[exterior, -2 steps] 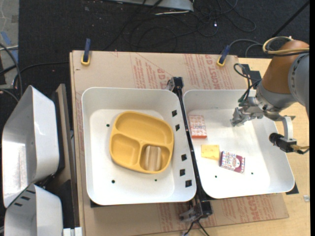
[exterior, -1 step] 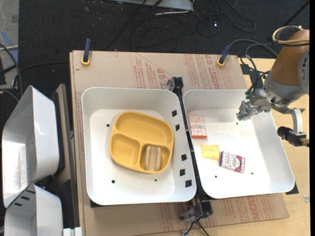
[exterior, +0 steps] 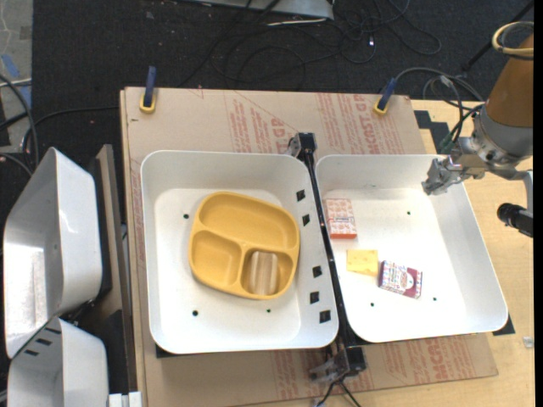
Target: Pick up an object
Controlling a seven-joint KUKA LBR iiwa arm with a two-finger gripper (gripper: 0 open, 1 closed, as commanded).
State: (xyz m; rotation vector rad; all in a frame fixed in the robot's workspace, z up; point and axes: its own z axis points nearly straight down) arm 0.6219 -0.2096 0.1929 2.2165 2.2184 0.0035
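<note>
My tool [exterior: 440, 179] hangs over the far right corner of the right bin [exterior: 475, 253], at the end of my grey arm [exterior: 506, 134] with its orange band, which comes in from the right. At this slant I cannot tell how far the tool is open, and I see nothing held in it. It sits well apart from the things I could pick.

Those things lie in the left half of the right bin: a small white and red packet [exterior: 340, 217] near the divide between the bins, a yellow block [exterior: 362, 262] nearer the front, and just beside that a small dark red and white packet [exterior: 400, 279], tilted. The print on both packets is too small for me to read. Nothing lies between my tool and these three but bare white bin floor.

In the left bin [exterior: 165, 253] sits a yellow divided tray [exterior: 233, 227], turned at an angle, with a pale brownish cylinder [exterior: 261, 273] lying in its front compartment.

Both bins rest on a brown cardboard sheet [exterior: 229, 113] covering the worktop, printed in red letters that read reversed; I cannot make out the words. Two blue and yellow clamps [exterior: 148, 89] grip its far edge. A black strip of clips [exterior: 316, 227] runs between the bins. More white bins [exterior: 51, 244] stand at the left, and cables [exterior: 373, 24] trail across the dark floor beyond.
</note>
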